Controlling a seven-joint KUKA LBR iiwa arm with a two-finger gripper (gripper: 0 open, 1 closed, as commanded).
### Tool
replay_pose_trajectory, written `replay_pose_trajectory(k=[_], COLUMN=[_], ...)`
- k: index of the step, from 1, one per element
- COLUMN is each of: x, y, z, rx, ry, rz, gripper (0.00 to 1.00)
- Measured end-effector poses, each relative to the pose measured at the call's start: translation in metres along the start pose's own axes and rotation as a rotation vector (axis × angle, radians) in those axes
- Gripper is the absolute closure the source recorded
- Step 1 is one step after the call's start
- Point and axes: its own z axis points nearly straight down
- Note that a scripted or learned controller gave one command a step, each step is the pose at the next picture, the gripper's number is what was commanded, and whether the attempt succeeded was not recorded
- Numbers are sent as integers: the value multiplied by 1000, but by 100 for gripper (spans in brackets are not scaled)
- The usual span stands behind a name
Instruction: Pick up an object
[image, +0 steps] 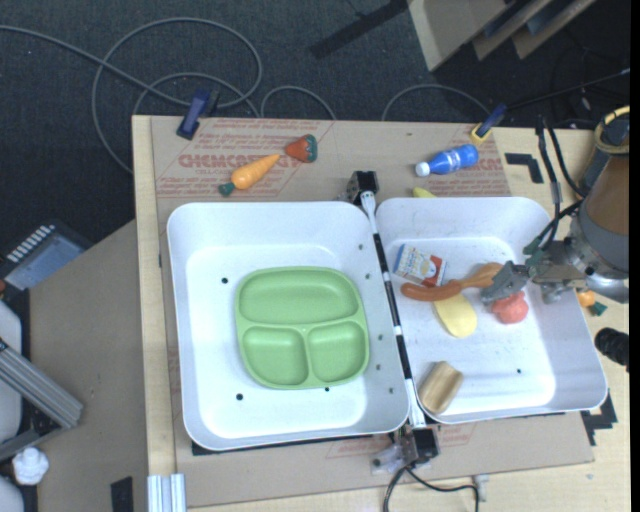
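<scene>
Left bin (200, 330): shallow white plastic, rounded corners, smooth floor. It held a pale green divided tray (302, 326), glossy, with one long compartment above two smaller ones.
Right bin (560, 370): same white plastic, touching the left bin along a dark centre seam.
Sausage (445, 289): slim, smooth, orange-brown, slightly curved. Long axis ran nearly left-right across the upper half of the right bin, right end tipped a little upward toward the gripper.
Carton (418, 265): small printed white box, blue and red markings, lying just above the sausage's left end.
Yellow piece (457, 317): flat rounded wedge, matte, just below the sausage.
Red fruit (511, 309): small round, beside the yellow piece, directly under the gripper.
Tan block (440, 386): short, bread-like, near the bin's lower left edge, tilted.
Gripper (506, 281): dark metal, reaching in from the right, low over the sausage's right end and the red fruit. Could not tell whether it was apart or closed on anything.
Bench top: brown cardboard with red print; toy carrot (254, 171) and blue bottle (448, 160) lay beyond the bins.
</scene>
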Motion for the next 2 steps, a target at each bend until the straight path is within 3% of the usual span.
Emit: replay_pose_trajectory(k=[1, 2], x=[-28, 50], y=[24, 54], z=[107, 135], rx=[-2, -1], ry=[-1, 0], rz=[0, -1], gripper=[0, 0])
